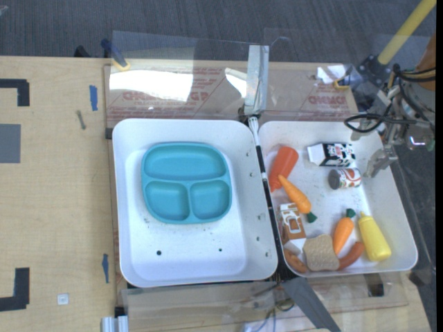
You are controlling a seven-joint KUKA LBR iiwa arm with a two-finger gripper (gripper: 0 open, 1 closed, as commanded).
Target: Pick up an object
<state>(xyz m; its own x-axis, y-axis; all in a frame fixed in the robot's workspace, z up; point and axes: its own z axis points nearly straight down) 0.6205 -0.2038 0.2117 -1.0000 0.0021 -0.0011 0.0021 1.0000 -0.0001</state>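
Observation:
The right white bin (pixel 407 221) holds several toy foods. Among them are an orange cup (pixel 282 164), a carrot (pixel 296 196), a black-and-white carton (pixel 332 153) and a small can (pixel 345 178). Nearer the front lie a yellow mustard bottle (pixel 372 237), a second carrot (pixel 343 232), a slice of bread (pixel 321 252), a red sausage (pixel 351 254) and a small printed box (pixel 292 221). My gripper (pixel 381 159) hangs over the bin's right rim, just right of the can and carton, with nothing seen in it.
In the left bin (pixel 131 185) lies a blue divided plate (pixel 185 182). A clear plastic wall (pixel 208 81) and a metal post (pixel 257 75) stand behind the bins. Cables (pixel 363 120) trail from the arm at the upper right.

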